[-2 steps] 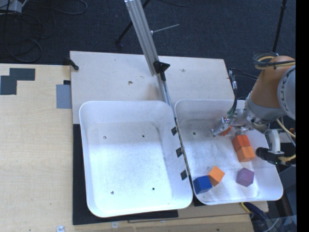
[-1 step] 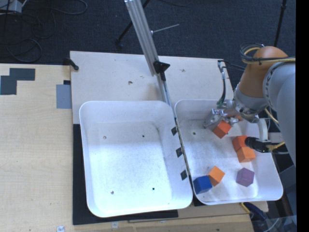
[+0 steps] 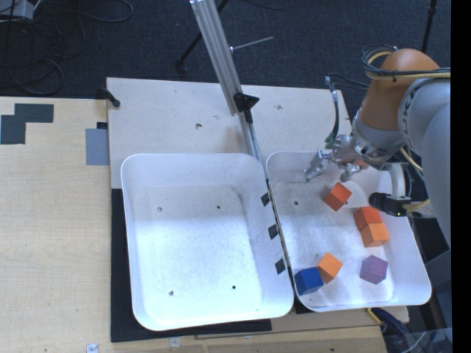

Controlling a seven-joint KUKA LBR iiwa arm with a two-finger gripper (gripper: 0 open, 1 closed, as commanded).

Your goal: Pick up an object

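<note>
- Camera view: the gripper (image 3: 333, 165) hangs over the right bin (image 3: 412, 296) with its fingers spread and nothing between them.
- Just below it lies an orange-red block (image 3: 338, 196), tilted.
- The block looks small, rigid and light; I would pinch two flat opposite faces, since corners may slip.
- Other blocks lie well apart.

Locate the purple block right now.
The purple block lies in the right bin, near its front right corner, below the orange blocks and right of the blue block.
</note>
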